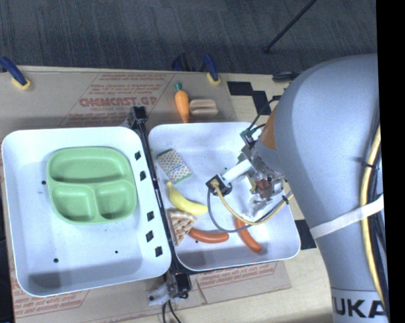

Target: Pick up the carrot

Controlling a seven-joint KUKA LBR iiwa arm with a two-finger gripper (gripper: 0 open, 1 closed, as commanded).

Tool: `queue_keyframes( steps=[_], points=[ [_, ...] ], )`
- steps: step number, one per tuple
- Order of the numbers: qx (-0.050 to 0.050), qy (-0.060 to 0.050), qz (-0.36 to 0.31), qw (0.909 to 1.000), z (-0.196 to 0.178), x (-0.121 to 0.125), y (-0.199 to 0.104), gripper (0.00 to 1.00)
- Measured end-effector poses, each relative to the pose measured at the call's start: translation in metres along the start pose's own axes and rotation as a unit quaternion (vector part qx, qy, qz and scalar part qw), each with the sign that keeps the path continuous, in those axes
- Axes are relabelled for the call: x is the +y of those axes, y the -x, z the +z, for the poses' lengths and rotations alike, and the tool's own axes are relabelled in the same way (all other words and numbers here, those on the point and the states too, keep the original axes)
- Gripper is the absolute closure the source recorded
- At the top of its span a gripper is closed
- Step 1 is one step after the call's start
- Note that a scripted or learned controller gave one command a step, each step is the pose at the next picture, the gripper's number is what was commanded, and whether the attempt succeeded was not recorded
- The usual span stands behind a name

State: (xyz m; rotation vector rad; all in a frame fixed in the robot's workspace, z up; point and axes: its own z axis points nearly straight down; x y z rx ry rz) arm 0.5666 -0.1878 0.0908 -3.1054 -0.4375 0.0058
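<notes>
The carrot (181, 106), orange with a small green top, lies on the cardboard just behind the right bin's far rim, outside both bins. It points towards the bin, and a tan bread roll (203, 108) sits right beside it. My gripper (261, 190) hangs low over the right half of the right bin (208, 132), well in front of and to the right of the carrot. Cables loop below the gripper, and the big grey arm hides the bin's right side. Nothing shows between the gripper and the carrot.
In the right bin lie a yellow banana (185, 201), a waffle piece (181, 226), two orange-red sausages (208, 236) (249, 240) and a checked block (174, 165). The left bin (23, 199) holds a green divided plate (92, 183). Blue clamps (16, 72) grip the board's far edge.
</notes>
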Motion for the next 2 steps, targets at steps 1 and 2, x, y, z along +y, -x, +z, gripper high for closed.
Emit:
queue_keyframes(
  steps=[1,2],
  points=[
    [-0.001,0.0,-0.019,0.9998,0.0,-0.024,0.053,0.0],
    [-0.001,0.0,-0.11,0.9939,0.001,-0.067,0.076,0.0]
  ],
)
